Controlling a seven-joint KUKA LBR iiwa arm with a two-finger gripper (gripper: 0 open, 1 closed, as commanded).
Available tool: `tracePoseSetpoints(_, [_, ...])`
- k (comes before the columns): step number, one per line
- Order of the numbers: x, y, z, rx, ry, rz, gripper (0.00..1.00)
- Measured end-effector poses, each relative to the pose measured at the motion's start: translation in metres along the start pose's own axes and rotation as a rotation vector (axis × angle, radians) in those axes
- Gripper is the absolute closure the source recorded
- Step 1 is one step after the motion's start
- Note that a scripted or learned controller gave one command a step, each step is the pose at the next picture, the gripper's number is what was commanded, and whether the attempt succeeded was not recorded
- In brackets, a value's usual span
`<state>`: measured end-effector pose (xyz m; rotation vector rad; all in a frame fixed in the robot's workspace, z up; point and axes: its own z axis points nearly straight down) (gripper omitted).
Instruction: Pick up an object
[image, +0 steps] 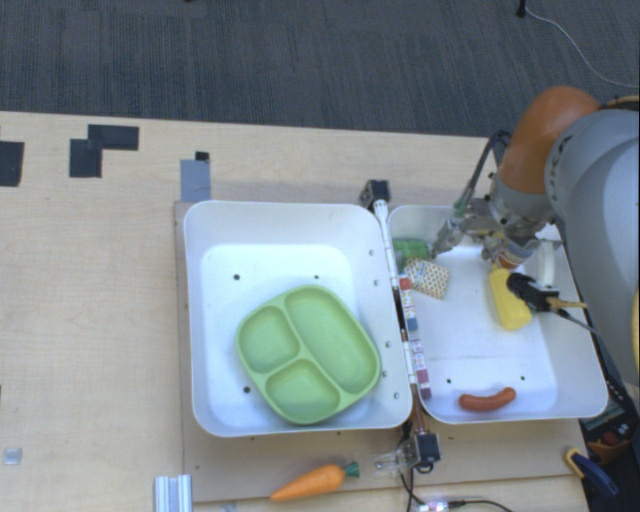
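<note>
Claw (470, 232) sits low over the far part of the right bin (470, 350), open or shut cannot tell from this angle, nothing seen held. Just left of it a green item (408, 248) and a patterned packet (430, 279) lie by the divider. Yellow banana-like object (509, 298) just right of the claw, under the wrist. Red sausage (487, 401) at the near edge. Left bin (210, 300) holds a green divided plate (308, 353). Toy carrot (312, 483) lies on the counter (90, 330) in front of the bins
</note>
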<state>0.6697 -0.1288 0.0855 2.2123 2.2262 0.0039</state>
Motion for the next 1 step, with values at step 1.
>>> tracePoseSetpoints(1, [0.022,-0.078,-0.001,-0.001,0.0,0.004,0.0])
